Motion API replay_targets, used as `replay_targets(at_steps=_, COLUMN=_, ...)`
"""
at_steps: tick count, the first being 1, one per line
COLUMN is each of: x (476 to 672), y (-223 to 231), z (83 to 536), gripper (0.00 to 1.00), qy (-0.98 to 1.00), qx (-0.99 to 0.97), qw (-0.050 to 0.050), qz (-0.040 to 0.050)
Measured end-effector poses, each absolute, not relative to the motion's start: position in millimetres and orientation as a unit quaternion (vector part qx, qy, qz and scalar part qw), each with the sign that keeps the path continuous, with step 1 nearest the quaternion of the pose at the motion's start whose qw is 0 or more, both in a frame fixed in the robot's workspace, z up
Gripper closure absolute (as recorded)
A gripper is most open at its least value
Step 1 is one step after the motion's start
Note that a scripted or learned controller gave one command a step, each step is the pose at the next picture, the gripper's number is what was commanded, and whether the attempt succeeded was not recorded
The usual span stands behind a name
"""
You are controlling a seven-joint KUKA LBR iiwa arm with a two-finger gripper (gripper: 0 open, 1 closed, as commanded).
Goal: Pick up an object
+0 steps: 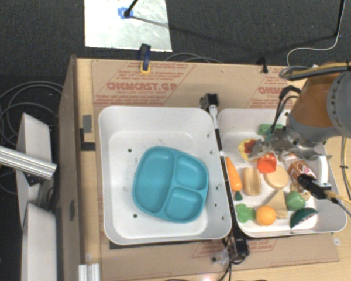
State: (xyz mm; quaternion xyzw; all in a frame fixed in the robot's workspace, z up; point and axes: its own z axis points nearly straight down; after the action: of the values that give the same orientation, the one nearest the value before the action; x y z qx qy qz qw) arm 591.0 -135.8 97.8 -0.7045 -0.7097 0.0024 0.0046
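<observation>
The right bin [333, 218] holds a crowded group of toy food pieces. The gripper [268, 151] is low over the upper middle of this group, and its tip is just above a red piece [267, 164], maybe touching it; I cannot tell if it is clenched or released, because the metal parts hide the tip. A yellow piece [244, 148] lies just to the left of the gripper, and a green piece [264, 129] is near the upper wall of the bin, partly under the cables.

Below the red piece lies a tan bread-like piece [251, 181], and beside it a round pale slice [276, 177]. An orange carrot [233, 173] lies along the left wall of this bin. Near the lower wall there are a small green leafy piece [245, 213], an orange ball [265, 215], a green round fruit [295, 201] and a dark green wedge [303, 216]. A red and white packet [299, 170] lies at the right, close under the arm [319, 107].

The left bin [114, 157] holds one thing, a blue divided plate [169, 183], lying flat and a little turned, with three compartments. The two bins touch along a dark seam [221, 157].

Both bins stand on a brown cardboard sheet [140, 84] with red print. Above it, on the dark floor, lies a shiny square sheet [126, 16]. Cables [11, 107] lie on the left.
</observation>
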Motion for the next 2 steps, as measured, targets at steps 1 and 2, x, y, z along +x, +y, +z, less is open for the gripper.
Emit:
replay_targets(at_steps=1, x=633.9, y=-147, z=88, gripper=0.00, qy=-0.710, qx=-0.705, qw=0.003, qz=-0.0006)
replay_targets(at_steps=2, x=591.2, y=-143, z=90, gripper=0.00, qy=-0.707, qx=-0.707, qw=-0.006, qz=-0.0041)
